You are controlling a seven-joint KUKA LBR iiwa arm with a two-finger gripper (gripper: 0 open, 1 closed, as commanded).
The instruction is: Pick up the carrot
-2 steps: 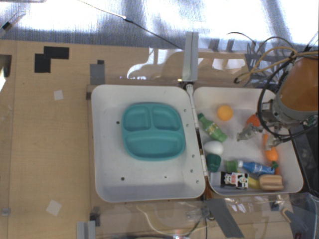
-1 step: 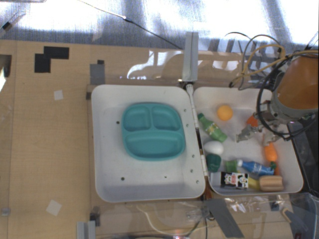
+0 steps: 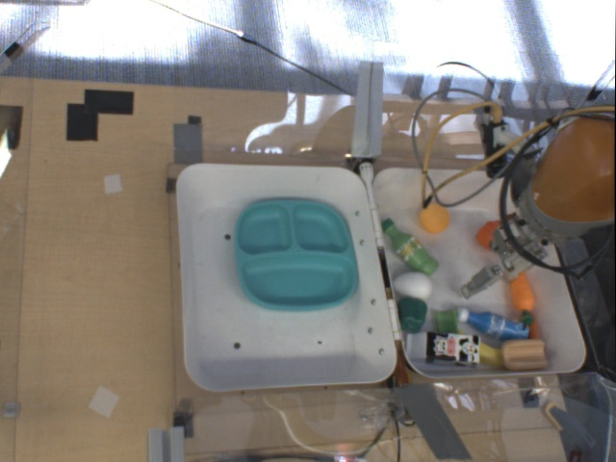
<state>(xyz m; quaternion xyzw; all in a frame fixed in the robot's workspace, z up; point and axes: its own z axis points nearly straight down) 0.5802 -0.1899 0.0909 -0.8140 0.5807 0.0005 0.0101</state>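
Camera view, single entry. Carrot, small orange tapered plastic piece, lay in the right white shallow bin, near its right wall, just above the blue plastic bottle. Grey two-finger gripper hung just left of the carrot, its metal parts reaching left and near; whether they were apart or together could not be told, and nothing showed between them.

Neighbours logged: green bottle, white egg, orange ball, tan block. Left bin held a teal divided plate.

Risks, as judged: a descent offset to the left would miss the carrot; crowding by the blue bottle and wall could cause a glancing contact that rolls it away, or a mistaken grab.
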